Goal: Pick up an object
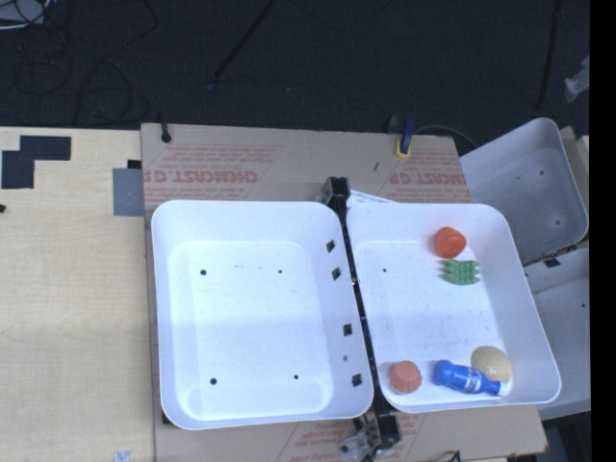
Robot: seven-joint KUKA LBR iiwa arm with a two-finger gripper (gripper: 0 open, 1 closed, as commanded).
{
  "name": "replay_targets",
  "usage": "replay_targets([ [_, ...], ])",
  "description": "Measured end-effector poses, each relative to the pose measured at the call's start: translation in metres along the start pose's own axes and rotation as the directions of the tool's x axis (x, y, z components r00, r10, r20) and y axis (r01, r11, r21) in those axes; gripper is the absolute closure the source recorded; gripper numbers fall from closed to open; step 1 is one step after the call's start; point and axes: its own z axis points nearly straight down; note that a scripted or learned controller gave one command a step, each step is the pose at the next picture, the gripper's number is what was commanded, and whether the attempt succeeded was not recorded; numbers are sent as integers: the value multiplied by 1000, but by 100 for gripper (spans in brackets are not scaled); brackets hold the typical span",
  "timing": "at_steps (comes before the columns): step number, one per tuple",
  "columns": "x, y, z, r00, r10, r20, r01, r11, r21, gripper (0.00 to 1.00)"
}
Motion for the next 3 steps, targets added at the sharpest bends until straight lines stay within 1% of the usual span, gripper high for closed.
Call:
replay_targets([
  [2,0,0,0,1000,0,0,0,1000,0,0],
  [3,2,1,-10,1000,-7,0,7,1000,2,100],
])
